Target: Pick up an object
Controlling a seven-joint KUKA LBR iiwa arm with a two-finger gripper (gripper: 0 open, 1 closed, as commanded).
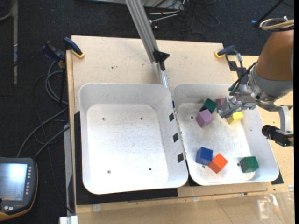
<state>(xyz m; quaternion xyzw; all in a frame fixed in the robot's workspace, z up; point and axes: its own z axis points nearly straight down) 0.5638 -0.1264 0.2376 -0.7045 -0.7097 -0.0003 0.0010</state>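
My gripper (227, 110) reaches down into the right bin (261, 146) near its back right part, just left of a yellow block (235, 117). A dark green block (209, 105) and a light purple block (204, 118) lie just to the gripper's left. Toward the bin's front sit a blue block (204, 155), an orange block (217, 163) touching it, and a green block (249, 164) at the front right. The gripper's body hides its fingertips.
The left bin (124, 134) lies beside the right one, with black tabs along the shared wall. A slanted metal pole (145, 31) crosses the bench from the back. Blue-and-yellow clamps (74, 46) hold the board's back corners.
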